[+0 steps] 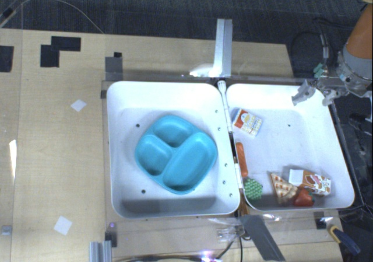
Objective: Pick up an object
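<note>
My gripper hangs over the far right corner of the right bin, open, with nothing between its fingers. Toys lie in that bin. A small white and orange carton sits near the divider, to the left of the gripper. An orange carrot lies along the divider wall, with a green knobbly toy below it. At the near edge are a pizza slice, a printed box and a red piece. All lie apart from the gripper.
The left bin holds a blue divided plate. A metal post stands behind the divider between the bins. Cables run behind the right bin near the arm. The right bin's middle floor is bare white.
</note>
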You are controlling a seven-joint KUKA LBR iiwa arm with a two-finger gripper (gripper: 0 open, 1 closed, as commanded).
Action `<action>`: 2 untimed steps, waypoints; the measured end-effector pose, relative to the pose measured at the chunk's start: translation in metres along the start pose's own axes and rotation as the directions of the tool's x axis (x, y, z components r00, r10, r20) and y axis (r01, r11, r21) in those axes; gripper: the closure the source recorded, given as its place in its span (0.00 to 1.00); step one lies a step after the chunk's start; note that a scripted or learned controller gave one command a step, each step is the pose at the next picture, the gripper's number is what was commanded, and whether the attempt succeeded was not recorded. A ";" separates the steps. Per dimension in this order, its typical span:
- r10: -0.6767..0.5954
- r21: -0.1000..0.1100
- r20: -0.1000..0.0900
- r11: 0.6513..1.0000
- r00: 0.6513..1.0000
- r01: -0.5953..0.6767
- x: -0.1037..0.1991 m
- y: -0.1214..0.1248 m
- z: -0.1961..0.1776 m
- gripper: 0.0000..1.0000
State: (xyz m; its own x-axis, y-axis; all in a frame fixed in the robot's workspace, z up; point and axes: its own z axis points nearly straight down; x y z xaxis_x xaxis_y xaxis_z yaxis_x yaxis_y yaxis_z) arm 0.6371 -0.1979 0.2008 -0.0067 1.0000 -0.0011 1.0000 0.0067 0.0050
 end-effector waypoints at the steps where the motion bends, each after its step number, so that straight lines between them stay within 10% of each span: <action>1: 0.148 0.004 -0.001 0.989 0.989 -0.148 0.069 -0.051 0.099 0.00; 2: 0.146 -0.001 -0.002 0.989 0.989 -0.146 0.069 -0.049 0.088 1.00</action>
State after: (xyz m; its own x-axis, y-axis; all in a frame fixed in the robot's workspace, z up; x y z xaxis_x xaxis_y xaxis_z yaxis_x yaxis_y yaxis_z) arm 0.5884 -0.1289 0.1129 0.1390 0.9903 0.0013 0.9903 -0.1390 0.0060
